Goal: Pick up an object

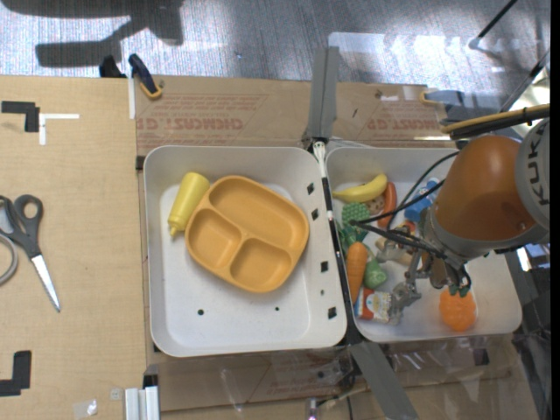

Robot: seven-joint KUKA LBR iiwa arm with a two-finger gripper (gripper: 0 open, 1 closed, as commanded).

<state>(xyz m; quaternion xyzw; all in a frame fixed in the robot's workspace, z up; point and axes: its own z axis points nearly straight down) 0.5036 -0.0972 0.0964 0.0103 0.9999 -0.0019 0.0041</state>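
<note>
Low in the right bin (490,326), the claw (404,300), grip state unclear, hovers just left of an orange fruit (458,310).

The arm (503,182) is seen entering from the right edge, its grey body marked by a broad orange band (481,195) above the wrist. The wrist is angled downward and toward the left, with black cables (394,234) strung along its lower side. The gripper (404,300) is carried at the low end of the wrist, pointed down and slightly leftward. Its metal fingers (401,303) are seen as a small grey cluster, and their spacing cannot be made out at this angle.
</note>
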